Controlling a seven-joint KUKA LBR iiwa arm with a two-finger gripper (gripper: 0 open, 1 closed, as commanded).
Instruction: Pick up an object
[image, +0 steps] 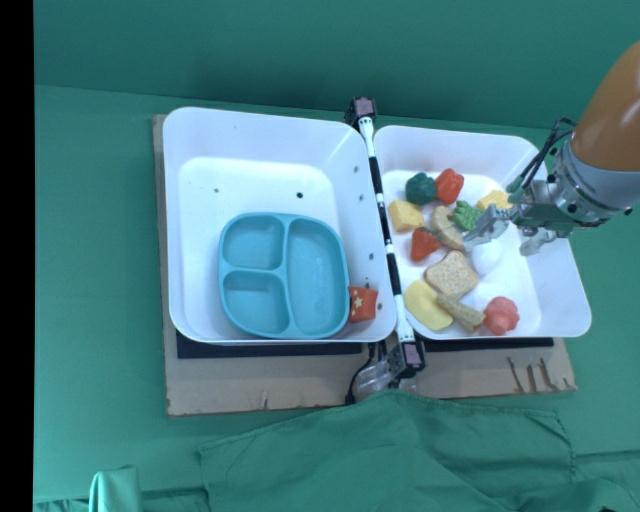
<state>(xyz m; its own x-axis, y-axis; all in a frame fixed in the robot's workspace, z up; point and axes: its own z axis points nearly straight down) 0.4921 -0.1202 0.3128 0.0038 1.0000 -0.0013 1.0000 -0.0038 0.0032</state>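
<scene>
Gripper (490, 226) sits over the right bin (560, 300), at mid-right of the frame, with the arm (610, 150) entering from the right edge under its orange band. The metal fingers point left toward the pile of toy food. Whether they are parted or closed cannot be told from this angle, and nothing is clearly seen between them.

Just beside the fingertips, on their left, lies a small green leafy piece (464, 214); contact cannot be confirmed. A tan oval piece (446, 228) lies touching that green piece on its lower left. Below the gripper rests a white egg-like piece (487, 258).

Further left in the same bin: a dark green broccoli piece (420, 187) and a red pepper piece (449, 185) side by side near the upper wall, a yellow piece (406, 215) below them, and a red strawberry piece (424, 245) lower still. A second yellow piece (495, 201) shows just above the gripper.

Toward the lower part of the bin: a bread slice (452, 273), a yellow cheese wedge (427, 305), a brown stick-shaped piece (462, 313), and a red round piece (500, 315) near the lower wall.

The left bin (200, 150) fills the centre-left of the frame. It holds a light blue divided plate (285, 275) with three compartments. A small red piece with a yellow mark (362, 302) lies just beside the plate's lower right corner, against the bin wall.

Both bins sit on cardboard (250, 385) over green cloth (90, 250).
</scene>
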